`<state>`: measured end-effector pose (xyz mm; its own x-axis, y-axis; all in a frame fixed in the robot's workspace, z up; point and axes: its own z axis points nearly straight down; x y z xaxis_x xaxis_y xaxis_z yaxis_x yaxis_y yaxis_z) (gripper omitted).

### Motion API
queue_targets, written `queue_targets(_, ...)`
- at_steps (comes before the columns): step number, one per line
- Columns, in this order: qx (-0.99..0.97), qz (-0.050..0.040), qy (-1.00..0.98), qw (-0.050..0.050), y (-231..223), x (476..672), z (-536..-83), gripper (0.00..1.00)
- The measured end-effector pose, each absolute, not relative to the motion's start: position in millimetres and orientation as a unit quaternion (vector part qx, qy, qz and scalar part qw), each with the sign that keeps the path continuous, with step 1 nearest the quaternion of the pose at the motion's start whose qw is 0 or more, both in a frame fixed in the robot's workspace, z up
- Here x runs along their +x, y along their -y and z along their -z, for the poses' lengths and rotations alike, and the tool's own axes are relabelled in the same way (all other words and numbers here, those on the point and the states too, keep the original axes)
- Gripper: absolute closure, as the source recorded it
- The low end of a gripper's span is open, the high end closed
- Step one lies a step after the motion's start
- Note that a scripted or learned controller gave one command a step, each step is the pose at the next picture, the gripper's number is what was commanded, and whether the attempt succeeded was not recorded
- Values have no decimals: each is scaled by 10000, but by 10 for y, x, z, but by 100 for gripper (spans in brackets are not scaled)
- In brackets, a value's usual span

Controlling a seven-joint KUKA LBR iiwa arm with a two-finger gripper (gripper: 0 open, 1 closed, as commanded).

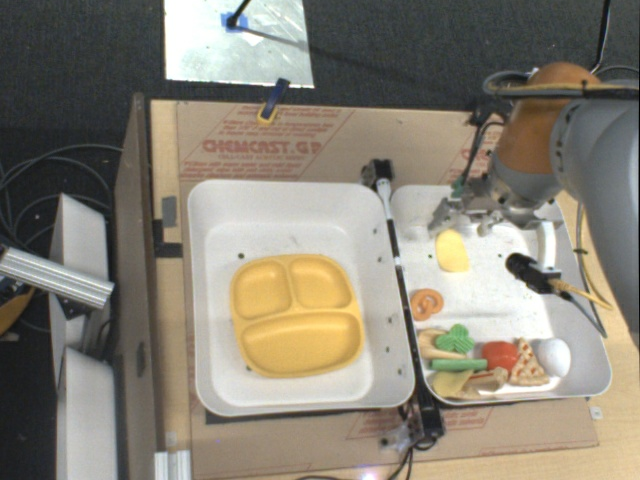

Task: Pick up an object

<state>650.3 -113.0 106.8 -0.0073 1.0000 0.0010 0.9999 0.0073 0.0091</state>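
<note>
My gripper (462, 224) hangs over the back part of the right bin (590, 368), its fingers spread open with nothing between them. Just in front of the fingertips a pale yellow lemon-like piece (452, 252) lies on the bin floor. Toward the front are an orange ring (426, 303), a green leafy piece (458, 339), a red tomato (500, 353), a pizza slice (531, 370) and a white egg (553, 354), bunched along the front wall with some tan and green pieces (462, 378).
The left bin (215, 268) holds a yellow divided plate (296, 314). A dark rail (396, 258) runs between the two bins. The grey arm (590, 158) comes in from the right above the right bin's back corner.
</note>
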Motion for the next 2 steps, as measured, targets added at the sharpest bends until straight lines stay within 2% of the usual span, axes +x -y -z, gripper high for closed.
queue_targets(1, 7052, -13, -7090, 6, 1042, 6592, -838, 0)
queue_targets(2, 7047, -28, -7095, 18, 1044, 6602, -961, 100)
